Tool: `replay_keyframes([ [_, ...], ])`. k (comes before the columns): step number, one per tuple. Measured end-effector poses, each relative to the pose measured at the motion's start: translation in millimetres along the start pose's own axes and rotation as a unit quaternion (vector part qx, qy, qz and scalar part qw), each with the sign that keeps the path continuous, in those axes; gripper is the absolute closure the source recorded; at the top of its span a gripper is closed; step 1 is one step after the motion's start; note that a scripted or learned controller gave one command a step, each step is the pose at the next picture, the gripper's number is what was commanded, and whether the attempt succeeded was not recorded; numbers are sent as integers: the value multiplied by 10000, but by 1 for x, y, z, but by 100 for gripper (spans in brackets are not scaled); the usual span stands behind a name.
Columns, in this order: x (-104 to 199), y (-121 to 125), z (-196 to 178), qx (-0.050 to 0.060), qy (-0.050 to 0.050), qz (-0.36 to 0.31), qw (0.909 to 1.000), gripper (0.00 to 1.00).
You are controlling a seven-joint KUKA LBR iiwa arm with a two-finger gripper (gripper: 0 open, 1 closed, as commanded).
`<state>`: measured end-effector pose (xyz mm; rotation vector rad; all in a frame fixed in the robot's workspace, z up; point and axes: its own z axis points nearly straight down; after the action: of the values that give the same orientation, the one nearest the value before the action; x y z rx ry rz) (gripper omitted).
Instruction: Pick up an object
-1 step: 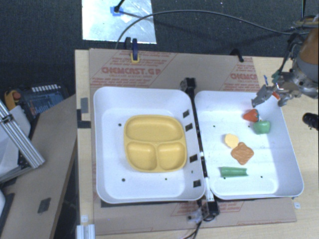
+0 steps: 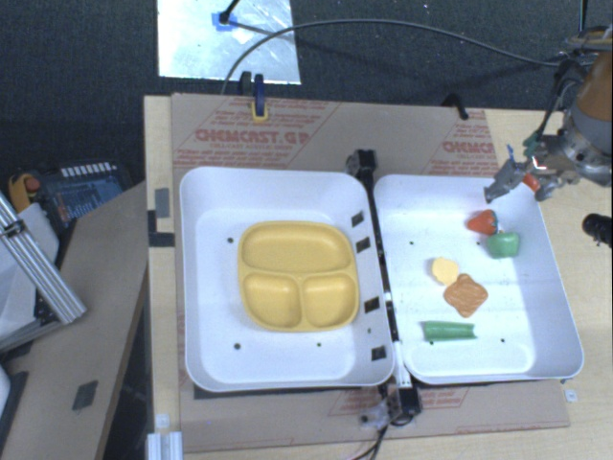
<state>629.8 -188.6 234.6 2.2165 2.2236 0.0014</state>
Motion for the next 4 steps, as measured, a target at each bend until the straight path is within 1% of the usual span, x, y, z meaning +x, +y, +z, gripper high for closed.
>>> replay_keyframes([
  [1,2,4,42,12,2,-9,10000,0],
  [2,-6,-1,99,21,4,10,10000,0],
  [3,-5,-1,151,14,4,7,10000,0],
  [4,-6,1,137,-18,-5,3,10000,100],
])
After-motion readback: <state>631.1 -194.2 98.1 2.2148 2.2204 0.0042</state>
